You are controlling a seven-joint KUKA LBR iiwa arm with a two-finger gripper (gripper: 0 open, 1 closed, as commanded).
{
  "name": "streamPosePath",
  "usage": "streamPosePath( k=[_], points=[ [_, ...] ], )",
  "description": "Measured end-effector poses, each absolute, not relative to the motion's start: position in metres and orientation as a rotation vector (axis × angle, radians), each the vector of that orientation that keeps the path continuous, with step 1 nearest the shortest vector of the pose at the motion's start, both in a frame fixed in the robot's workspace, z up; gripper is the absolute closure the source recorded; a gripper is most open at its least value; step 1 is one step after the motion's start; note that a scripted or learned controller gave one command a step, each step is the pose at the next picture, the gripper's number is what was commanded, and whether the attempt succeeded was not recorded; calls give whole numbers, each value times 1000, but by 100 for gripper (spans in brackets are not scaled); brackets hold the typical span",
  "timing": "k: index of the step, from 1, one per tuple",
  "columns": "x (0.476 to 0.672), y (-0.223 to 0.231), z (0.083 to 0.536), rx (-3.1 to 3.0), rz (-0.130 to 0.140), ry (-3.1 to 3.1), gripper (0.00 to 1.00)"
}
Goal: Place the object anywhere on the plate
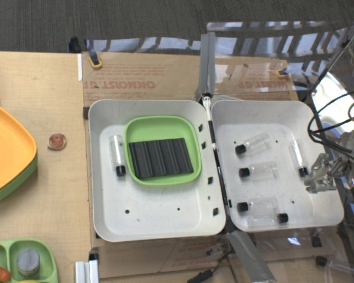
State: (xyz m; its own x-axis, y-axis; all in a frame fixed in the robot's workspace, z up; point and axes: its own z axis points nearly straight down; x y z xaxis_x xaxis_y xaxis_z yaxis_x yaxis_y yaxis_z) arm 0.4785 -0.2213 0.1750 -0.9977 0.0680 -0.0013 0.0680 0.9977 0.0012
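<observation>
A green square plate (161,127) lies in the left bin (153,217), toward its back. A dark ribbed block (160,157) rests on the plate and covers most of its middle. Just left of the plate lies a clear vial (116,152) with a black cap, on the bin floor. Several more clear, black-capped vials are scattered in the right bin (277,125), among them one (252,143) near the back and one (258,171) in the middle. My gripper (322,177) hangs at the right bin's right edge, beside a vial (297,157); I see nothing held in it.
Stacked orange plates (6,152) and a small red knob (57,141) sit on the wooden bench to the left. A green compartment tray (17,263) is at the bottom left. Black cables (333,122) loop above the gripper at the right.
</observation>
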Motion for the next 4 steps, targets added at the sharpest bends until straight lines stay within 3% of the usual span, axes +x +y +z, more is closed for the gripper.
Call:
streamPosePath(
  k=[1, 2, 4],
  points=[
    [480, -222, 232, -217, -1, 3128, 100],
    [483, -221, 172, -589, 3, 3084, 100],
    [487, -221, 218, -1012, 1, 2969, 100]
  ],
)
